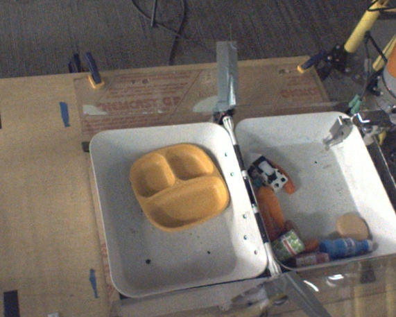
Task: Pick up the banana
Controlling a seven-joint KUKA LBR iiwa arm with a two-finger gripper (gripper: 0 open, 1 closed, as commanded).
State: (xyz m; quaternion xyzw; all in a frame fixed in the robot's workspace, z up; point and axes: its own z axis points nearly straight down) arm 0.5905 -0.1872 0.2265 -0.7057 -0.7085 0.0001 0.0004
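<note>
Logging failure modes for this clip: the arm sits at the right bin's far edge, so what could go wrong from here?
1. Nothing clearly reads as a banana; the long orange piece or the yellow plate could be mistaken for it.
2. The orange piece, green can and blue bottle crowd the right bin's walls, leaving little room for a grasp.
3. The gripper is near the bin rim and might clip it.
</note>
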